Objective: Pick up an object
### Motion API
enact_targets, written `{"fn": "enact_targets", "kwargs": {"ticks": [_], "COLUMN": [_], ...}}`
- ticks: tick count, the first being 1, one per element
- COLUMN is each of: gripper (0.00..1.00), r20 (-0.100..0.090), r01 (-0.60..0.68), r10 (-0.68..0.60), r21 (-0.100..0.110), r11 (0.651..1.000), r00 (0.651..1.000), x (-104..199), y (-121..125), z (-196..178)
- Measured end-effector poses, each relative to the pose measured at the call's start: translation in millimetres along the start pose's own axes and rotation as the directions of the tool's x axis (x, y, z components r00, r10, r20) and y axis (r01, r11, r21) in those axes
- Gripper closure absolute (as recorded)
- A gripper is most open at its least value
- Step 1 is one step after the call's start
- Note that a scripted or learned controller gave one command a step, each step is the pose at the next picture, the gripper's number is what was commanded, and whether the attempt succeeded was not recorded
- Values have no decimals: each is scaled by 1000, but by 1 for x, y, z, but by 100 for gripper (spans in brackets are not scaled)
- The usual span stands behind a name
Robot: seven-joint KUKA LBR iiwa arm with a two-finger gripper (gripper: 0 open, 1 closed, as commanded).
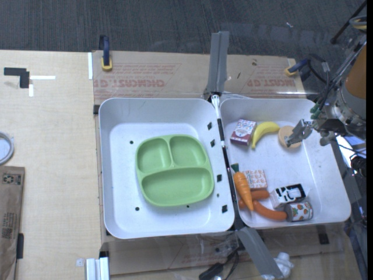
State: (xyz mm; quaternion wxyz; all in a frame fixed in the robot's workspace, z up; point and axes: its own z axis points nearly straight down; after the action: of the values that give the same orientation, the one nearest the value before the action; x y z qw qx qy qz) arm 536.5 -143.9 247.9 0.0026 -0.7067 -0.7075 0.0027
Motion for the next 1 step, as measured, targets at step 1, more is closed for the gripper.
{"fn": "enact_targets", "kwargs": {"ticks": [1], "gripper": [0], "r20": [-1], "r01": [-207], "r10": [207], "r21": [1], "r11": [978], "r00": [978], "x": [23], "y": [-32], "z": [127]}}
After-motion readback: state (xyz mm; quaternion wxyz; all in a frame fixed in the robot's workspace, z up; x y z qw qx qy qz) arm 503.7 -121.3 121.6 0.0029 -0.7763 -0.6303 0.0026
